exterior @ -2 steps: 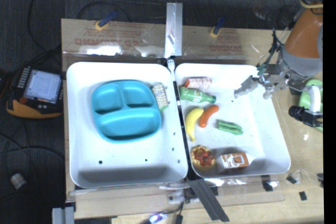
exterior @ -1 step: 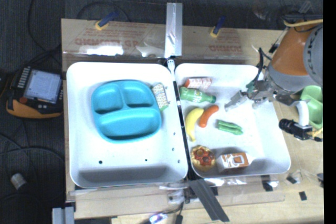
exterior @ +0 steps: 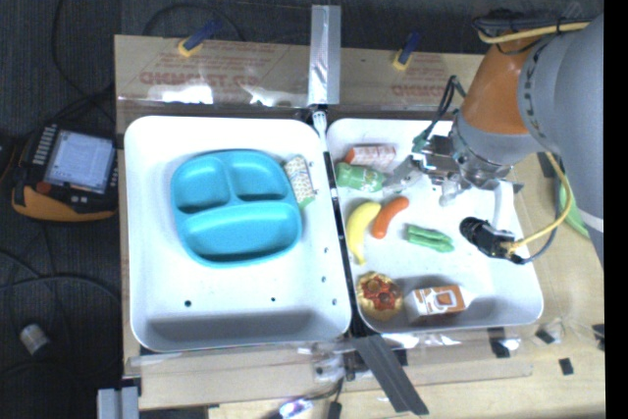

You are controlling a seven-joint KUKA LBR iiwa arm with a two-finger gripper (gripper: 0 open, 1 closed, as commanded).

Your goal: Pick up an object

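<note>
Toy foods, like the banana (exterior: 359, 229) and carrot (exterior: 390, 214), lie loose in the right bin (exterior: 525, 294) for easy grabbing. The hand (exterior: 453, 174) hovers above; open or closed, I cannot tell.

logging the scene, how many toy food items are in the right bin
7: can and green item at the back, banana, orange carrot, green pod, pizza slice, carton in front. The arm may hide more.
</note>
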